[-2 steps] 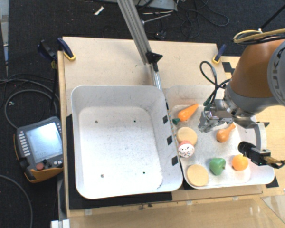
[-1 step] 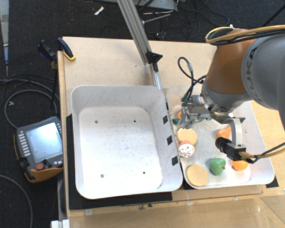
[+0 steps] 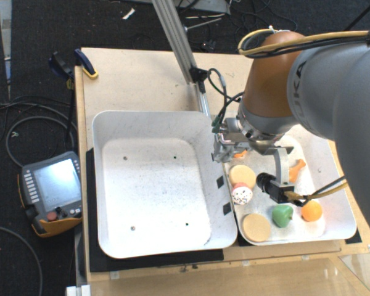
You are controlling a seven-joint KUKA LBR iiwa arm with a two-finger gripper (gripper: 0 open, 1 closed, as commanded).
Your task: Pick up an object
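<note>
**A:** Arm position?

**B:** The grey arm with the orange band (image 3: 277, 73) comes in from the right. Its wrist is over the back-left part of the right-hand shallow white bin (image 3: 336, 171). The two-finger gripper (image 3: 225, 148) sits low at that bin's left wall, close to the seam with the left-hand shallow white bin (image 3: 105, 165).

**A:** Gripper state?

**B:** Cannot tell whether it is open or closed, because the wrist body covers it from this angle.

**A:** Candidate objects, and where?

**B:** All are in the right-hand bin, in its front half.
- The pale tan round block (image 3: 242, 176) is just in front of the gripper.
- The white ball with red speckles (image 3: 241, 195) touches the front edge of that block.
- The flat tan disc (image 3: 256, 226) lies near the bin's front wall.
- The green rounded lump (image 3: 282, 215) is just right of the disc.
- The orange ball (image 3: 311, 211) is just beside the green lump.
- The small orange piece (image 3: 298, 164) lies farther back, under the arm's edge. It is partly hidden, so its shape is unclear.

**A:** Surroundings?

**B:** Both bins rest on the pale wooden bench top (image 3: 135, 79). A grey handheld pendant with a screen (image 3: 52, 190) sits on the dark floor to the left. A slanted metal rail (image 3: 172, 29) runs from the top of the view down to the bins' back edge.
</note>
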